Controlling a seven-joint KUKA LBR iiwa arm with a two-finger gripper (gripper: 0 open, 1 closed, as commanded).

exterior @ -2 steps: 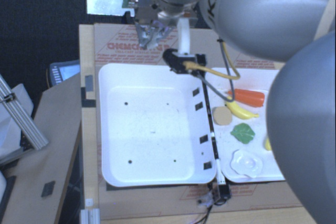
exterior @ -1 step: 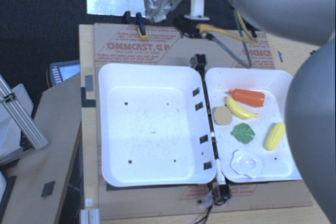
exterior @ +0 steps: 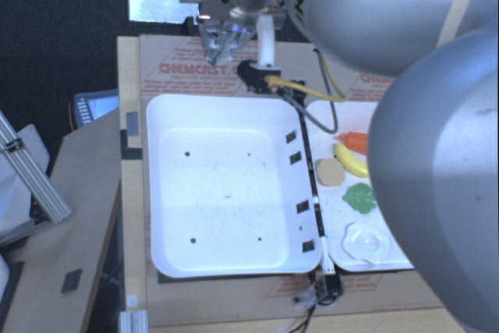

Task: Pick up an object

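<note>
Several small objects lie in the right bin (exterior: 337, 249): an orange piece (exterior: 355, 140), a yellow banana (exterior: 352, 161), a tan round disc (exterior: 330, 172), a green leafy piece (exterior: 360, 197) and a clear round lid-like item (exterior: 365, 241). My gripper (exterior: 222, 44) hangs high over the far edge of the left bin (exterior: 160, 191), above the cardboard behind it and well away from these objects. I see nothing in it. The grey arm covers most of the right bin.
Both bins rest on a brown cardboard sheet (exterior: 175, 68). A black divider with clips (exterior: 306, 183) and a yellow cable (exterior: 300, 92) run between the bins. Metal rails (exterior: 31, 175) lie to the left of the bench.
</note>
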